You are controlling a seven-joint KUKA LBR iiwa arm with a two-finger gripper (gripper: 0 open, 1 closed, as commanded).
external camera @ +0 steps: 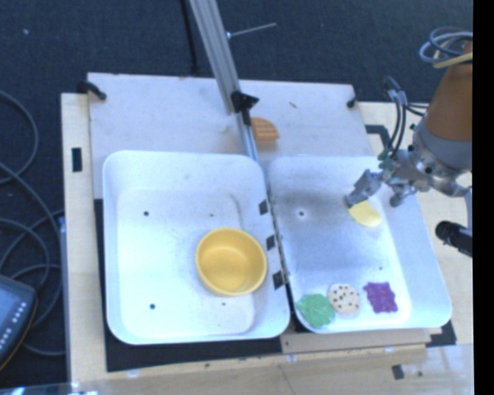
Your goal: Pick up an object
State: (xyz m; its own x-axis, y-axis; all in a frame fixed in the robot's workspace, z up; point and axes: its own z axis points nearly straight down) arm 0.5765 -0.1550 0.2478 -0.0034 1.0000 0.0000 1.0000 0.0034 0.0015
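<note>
My gripper (379,192) hangs over the back right part of the right bin (313,188), with its fingers spread open. A small pale yellow piece (366,214) lies on the bin floor just in front of the left finger (361,191), and nothing sits between the fingers. Along the bin's front edge lie a green piece (315,309), a round speckled cookie (343,299) and a purple piece (381,296). In the left bin (140,220) a yellow bowl (230,261) stands upright near the right wall.
An orange item (265,130) lies on the bench behind the bins, beside a slanted metal rail (218,48). The divider between the bins carries small black clips (272,241). The arm comes in from the right edge.
</note>
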